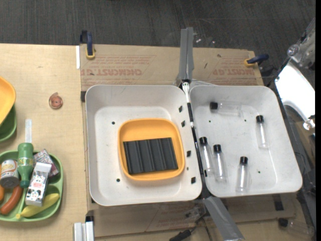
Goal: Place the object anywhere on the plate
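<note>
You've got a square orange plate (150, 149) with ribbed black insert (150, 154); five clear black-capped vials (242, 173) right bin (281, 114). Gripper state: can't tell.

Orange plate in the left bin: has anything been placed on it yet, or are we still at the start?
A dark ribbed block already lies on the orange plate in the left bin. Nothing is in hand. Five clear vials, such as one, lie in the right bin.
</note>
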Robot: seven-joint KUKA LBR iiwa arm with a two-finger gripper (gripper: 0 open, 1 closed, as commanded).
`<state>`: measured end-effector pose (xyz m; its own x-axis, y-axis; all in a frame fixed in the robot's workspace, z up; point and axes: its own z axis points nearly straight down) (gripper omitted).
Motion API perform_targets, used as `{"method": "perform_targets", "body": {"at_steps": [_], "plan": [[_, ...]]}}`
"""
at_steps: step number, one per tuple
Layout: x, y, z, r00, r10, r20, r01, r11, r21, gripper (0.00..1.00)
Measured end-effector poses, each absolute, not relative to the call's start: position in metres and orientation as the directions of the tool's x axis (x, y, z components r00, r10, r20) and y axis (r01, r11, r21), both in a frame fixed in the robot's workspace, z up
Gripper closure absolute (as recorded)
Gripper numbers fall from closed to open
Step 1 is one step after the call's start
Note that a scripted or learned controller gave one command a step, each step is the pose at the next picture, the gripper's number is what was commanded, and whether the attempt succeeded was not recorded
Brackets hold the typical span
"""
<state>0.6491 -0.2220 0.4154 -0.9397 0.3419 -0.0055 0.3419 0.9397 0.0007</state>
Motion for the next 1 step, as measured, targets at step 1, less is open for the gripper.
{"method": "perform_targets", "body": {"at_steps": [1], "plan": [[0.6439,-0.2221,0.4422,-0.999,0.036,-0.006,0.036,0.999,0.0,1.0]]}}
